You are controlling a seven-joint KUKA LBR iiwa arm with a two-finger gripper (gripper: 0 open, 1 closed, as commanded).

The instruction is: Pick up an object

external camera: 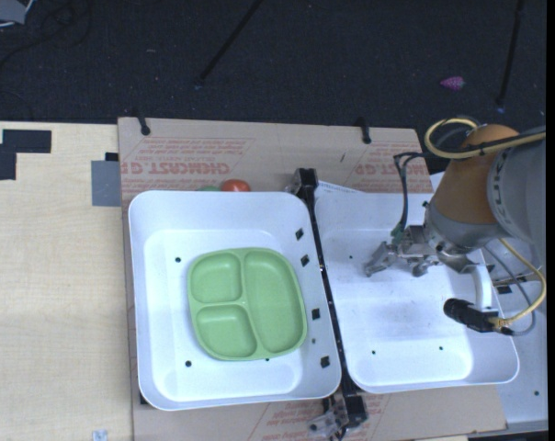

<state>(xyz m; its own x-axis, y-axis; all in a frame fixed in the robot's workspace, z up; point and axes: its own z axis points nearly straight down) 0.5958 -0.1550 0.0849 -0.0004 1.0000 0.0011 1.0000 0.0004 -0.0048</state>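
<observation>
The gripper [380, 263] hung low over the floor of the right bin [415, 361], and whether it was spread or pressed together could not be told. The likeliest thing to pick, a green divided plate [247, 303], lay flat well beyond its tip in the left bin [158, 246], so a grasp there looked unlikely

1. Green plate [247, 302] with three compartments: lay flat, right side up, in the middle of the left bin [158, 246].
2. Sat slightly turned, well apart from the bin's walls.
</observation>
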